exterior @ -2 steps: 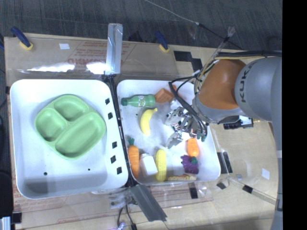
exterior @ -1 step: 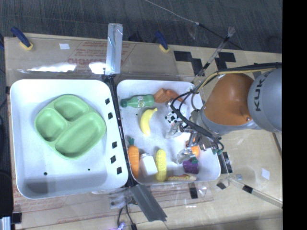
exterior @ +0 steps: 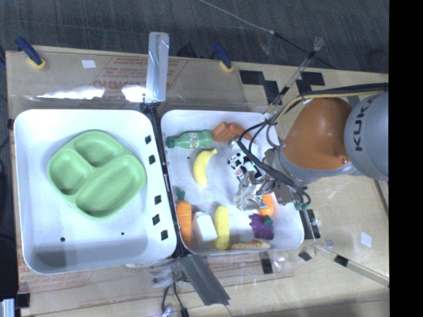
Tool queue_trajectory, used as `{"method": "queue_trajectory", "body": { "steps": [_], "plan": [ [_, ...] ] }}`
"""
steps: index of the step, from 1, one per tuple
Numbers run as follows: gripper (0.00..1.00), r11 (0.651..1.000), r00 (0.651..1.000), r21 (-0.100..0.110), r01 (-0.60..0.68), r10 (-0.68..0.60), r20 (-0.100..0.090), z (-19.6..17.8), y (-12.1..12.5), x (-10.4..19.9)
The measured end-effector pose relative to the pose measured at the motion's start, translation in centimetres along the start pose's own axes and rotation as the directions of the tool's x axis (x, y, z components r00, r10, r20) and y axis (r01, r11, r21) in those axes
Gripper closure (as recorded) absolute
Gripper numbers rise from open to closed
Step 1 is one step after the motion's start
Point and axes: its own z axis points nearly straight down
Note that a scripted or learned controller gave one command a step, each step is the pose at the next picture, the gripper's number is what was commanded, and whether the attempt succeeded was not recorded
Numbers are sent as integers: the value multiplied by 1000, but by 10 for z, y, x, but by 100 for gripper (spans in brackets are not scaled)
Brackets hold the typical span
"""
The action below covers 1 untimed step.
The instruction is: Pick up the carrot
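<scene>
While you scan from the left, you meet the left shallow white bin (exterior: 26,177), which carries a pale green divided plastic plate (exterior: 97,172) and nothing you need. Cross the divider into the right shallow white bin (exterior: 173,121) and there's your target: the small orange toy carrot with a green top (exterior: 184,219), lying against the bin's left wall near the front corner, green end pointing away from the front rim. Just beside it sit a white block (exterior: 205,228) and a yellow corn cob (exterior: 222,226), so it's a tight pocket. Further back you see a green bottle (exterior: 190,139) and a yellow banana (exterior: 202,166).

Judging by its look, that carrot is light, stiff moulded plastic, likely smooth and a bit slippery, tapering along its length. You'd want to take it across the thick middle of the orange body, jaws closing across its width, not on the narrow tip or the leafy end.

Move on right and you reach the end effector (exterior: 254,195), low over the right half of that bin, among a purple grape bunch (exterior: 262,225) and a small orange piece (exterior: 268,204), well apart from the carrot. Cables hide its jaws, so you cannot tell if it is open or closed. The grey arm with the orange band (exterior: 315,134) reaches in from the right, wrist bent downward.
</scene>
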Motion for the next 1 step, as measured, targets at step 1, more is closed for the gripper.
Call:
{"method": "queue_trajectory", "body": {
  "steps": [1],
  "plan": [
    [0,1000,1000,0,0,0,0,0,0,0]
  ]
}}
